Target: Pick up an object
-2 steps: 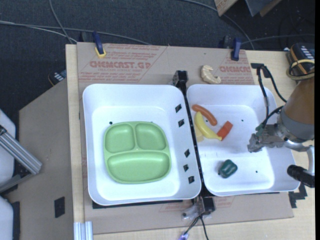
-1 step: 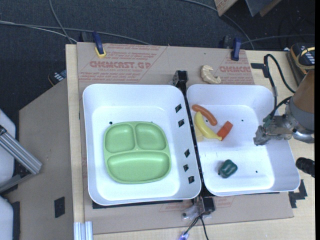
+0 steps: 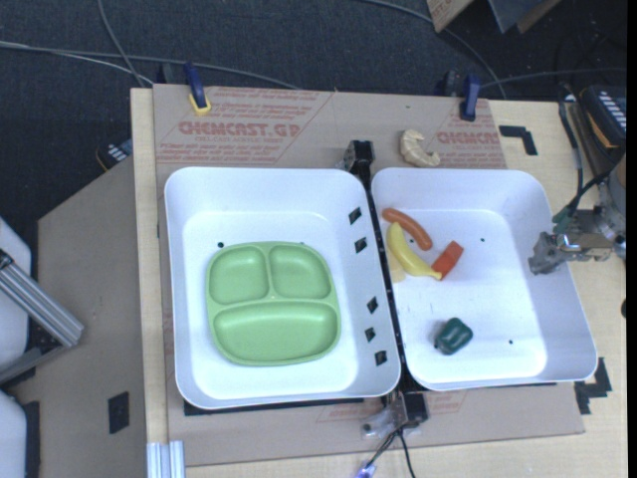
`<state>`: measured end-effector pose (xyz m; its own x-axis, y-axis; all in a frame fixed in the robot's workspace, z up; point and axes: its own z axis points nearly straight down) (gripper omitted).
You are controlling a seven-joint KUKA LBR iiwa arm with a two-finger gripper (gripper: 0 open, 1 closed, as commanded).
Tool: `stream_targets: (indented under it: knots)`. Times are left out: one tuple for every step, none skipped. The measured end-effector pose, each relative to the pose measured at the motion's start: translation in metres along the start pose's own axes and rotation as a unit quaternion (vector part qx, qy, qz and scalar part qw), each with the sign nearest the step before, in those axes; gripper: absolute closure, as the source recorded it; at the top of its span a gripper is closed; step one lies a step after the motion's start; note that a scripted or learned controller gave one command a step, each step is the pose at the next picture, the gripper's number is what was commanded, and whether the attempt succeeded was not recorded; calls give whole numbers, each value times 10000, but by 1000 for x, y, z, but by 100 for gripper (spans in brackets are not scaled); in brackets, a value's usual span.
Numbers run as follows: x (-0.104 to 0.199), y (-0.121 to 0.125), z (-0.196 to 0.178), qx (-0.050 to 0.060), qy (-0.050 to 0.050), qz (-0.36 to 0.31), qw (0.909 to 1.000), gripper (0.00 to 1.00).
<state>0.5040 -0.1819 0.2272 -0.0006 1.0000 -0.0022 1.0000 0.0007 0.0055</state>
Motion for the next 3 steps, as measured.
stream_targets:
  knots:
    - [0,1,-17,9,7,-3,10000,100]
    - [44,9,-19,26,22,-26,10000,100]
    - [90,27,-23,18,15,-22,10000,100]
